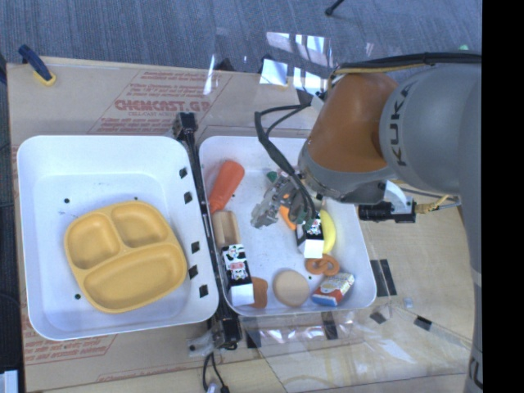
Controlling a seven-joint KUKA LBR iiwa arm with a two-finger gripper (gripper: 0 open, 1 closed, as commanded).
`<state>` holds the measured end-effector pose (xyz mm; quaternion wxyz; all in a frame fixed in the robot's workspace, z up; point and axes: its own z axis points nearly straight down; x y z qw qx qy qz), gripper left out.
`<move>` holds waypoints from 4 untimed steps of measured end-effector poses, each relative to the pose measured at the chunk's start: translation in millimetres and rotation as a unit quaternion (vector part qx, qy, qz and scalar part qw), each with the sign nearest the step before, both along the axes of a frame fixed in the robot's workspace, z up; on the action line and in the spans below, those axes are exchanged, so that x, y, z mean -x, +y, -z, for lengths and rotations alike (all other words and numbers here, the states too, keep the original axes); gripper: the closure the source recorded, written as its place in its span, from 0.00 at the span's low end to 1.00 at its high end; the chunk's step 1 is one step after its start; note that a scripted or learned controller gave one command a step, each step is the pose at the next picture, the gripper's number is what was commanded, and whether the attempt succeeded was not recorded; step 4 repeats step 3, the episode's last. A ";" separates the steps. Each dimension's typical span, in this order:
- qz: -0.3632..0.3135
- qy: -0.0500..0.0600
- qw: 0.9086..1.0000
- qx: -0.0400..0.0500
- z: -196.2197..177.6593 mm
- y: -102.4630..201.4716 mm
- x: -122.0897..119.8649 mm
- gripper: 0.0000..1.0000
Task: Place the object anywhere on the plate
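A yellow three-compartment plate point(123, 281) lies in the left bin point(37, 162) with nothing on it. My gripper point(267, 211) hangs low over the middle of the right bin point(246, 150), pointing down and to the left. A small orange piece point(286, 214) shows just to its right, partly hidden by the wrist. An orange carrot point(226, 184) lies to the gripper's upper left and a yellow banana point(328, 232) to its right. I see nothing clearly held.
The right bin also holds a tan roll point(224, 228), a black-and-white carton point(237, 268), an egg point(290, 288), a pretzel point(321, 265) and a red-and-white box point(334, 289) along its near side. The arm's bulk covers the bin's right rear corner.
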<state>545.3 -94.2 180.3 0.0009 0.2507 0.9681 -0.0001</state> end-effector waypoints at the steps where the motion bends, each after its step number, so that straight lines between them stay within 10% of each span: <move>1: -0.161 -0.001 0.987 0.001 -50.7 6.3 40.5 1.00; 2: -0.208 0.000 0.978 0.001 -38.2 -42.3 67.9 1.00; 3: -0.210 0.000 0.978 0.001 -38.3 -40.7 67.5 0.00; 4: -0.210 0.000 0.978 0.001 -38.3 -40.7 67.5 0.00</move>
